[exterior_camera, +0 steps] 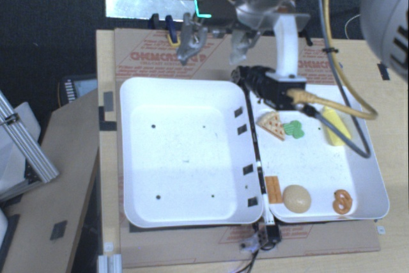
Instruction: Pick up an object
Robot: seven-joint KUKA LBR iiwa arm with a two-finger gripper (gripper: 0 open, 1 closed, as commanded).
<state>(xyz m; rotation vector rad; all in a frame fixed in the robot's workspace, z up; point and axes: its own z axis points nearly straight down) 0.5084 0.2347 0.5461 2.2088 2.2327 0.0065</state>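
The right bin point(374, 192) holds several small things. A tan triangular wedge point(272, 125) lies next to a green leafy piece point(294, 129), and a yellow piece point(337, 127) lies further right. Along the front are an orange cracker point(273, 188), a beige round roll point(296, 198) and a small brown pretzel point(342, 201). My gripper point(216, 45) hangs high over the back edge of the bins, near the divider. It is open: the two metal fingers point(190, 41) stand wide apart with nothing between them.
The left bin point(131, 137) is a white tray with a few dark specks on its floor. A black-clipped divider point(252, 144) separates the two bins. Cardboard lies under both bins. A yellow cable runs over the right bin's back.
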